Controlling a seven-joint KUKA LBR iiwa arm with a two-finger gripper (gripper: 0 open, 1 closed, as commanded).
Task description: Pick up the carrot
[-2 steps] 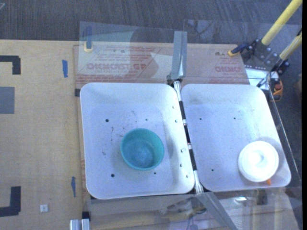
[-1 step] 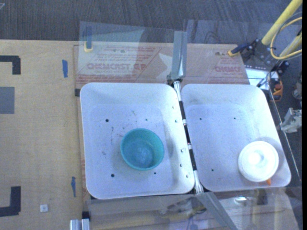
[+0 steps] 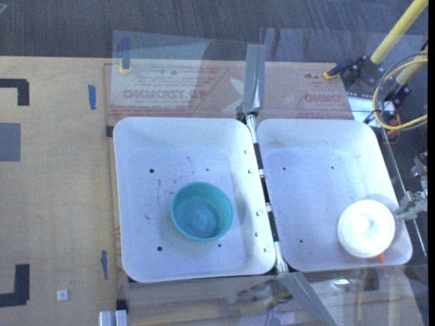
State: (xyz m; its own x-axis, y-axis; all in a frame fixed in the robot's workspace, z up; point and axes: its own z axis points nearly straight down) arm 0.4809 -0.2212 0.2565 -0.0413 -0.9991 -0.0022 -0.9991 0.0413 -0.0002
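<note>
A small orange sliver point(image 3: 380, 257) peeks out at the lower right edge of a white round bowl point(image 3: 366, 227) in the front right corner of the right bin point(image 3: 319, 182). It looks like the carrot's tip. The bowl hides the rest of it.
A teal cup point(image 3: 200, 211) stands upright in the left bin point(image 3: 143, 155), a little in front of its middle. A yellow pole point(image 3: 401, 24) and looped cables point(image 3: 401, 94) are beyond the right bin's far right corner. A small grey metal piece point(image 3: 414, 206) sits at the right bin's right rim.
</note>
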